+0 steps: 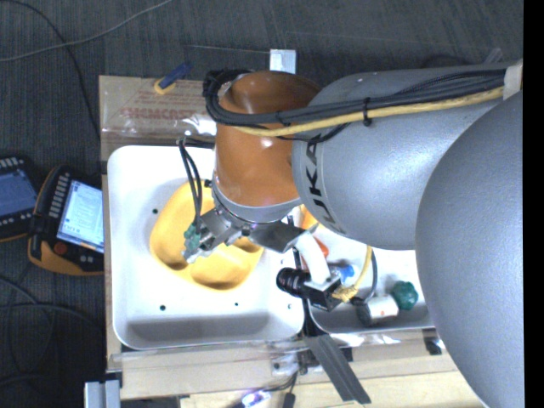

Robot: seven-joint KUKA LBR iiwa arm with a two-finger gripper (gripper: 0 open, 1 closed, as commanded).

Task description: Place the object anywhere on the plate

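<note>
Gripper (223, 235) low over yellow plate (174, 228) in left bin (136, 313); state cannot be told, wrist hides it. Object unidentifiable: not seen on plate or in grasp. Advise release low, near plate centre, then straight lift clear.

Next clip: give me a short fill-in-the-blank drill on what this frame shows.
1. The plate lying in the left bin is coloured ____.
2. The band above the arm's wrist is ____.
3. The arm hangs over the ____ bin's plate.
4. The small round object in the right bin is ____.

Missing words: yellow; orange; left; green
</note>
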